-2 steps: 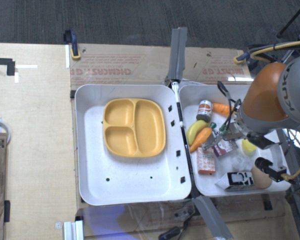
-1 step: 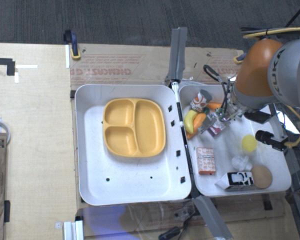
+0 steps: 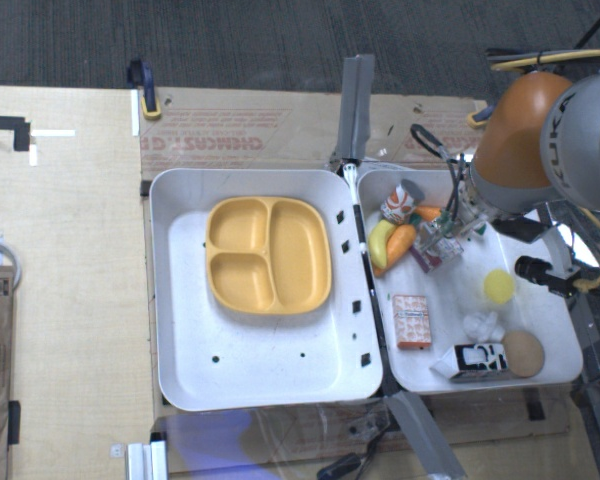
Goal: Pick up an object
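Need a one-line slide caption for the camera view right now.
KUKA arm's gripper lowered among banana, carrot and clutter in right bin; yellow divided plate in left bin.

two white bins, one yellow tray

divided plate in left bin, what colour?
Yellow-orange, plain, no pattern. The divided plate shows clearly in the camera view.
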`<action>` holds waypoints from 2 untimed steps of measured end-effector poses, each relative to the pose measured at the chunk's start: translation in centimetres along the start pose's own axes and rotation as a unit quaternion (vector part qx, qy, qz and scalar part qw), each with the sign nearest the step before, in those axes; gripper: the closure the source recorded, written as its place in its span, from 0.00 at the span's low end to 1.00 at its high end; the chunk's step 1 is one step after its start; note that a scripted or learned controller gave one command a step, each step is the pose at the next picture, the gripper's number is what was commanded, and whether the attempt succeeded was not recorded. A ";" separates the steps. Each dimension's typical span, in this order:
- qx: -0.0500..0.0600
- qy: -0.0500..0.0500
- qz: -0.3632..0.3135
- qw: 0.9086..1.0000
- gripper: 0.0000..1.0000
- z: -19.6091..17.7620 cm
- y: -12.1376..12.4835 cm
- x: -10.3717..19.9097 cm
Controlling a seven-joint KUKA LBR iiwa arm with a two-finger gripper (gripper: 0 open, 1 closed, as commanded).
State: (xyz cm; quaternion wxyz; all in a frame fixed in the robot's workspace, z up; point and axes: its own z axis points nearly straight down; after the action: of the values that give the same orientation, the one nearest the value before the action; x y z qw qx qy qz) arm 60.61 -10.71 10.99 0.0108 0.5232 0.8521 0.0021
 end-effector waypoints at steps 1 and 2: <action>0.008 0.008 0.023 1.000 1.00 -8.2 0.8 6.2; 0.009 0.008 0.053 0.999 1.00 -8.2 -0.4 8.1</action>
State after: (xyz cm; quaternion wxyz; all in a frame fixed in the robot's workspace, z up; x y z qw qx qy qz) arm 56.41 -3.63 19.07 -0.0012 0.5673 0.8235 -0.0010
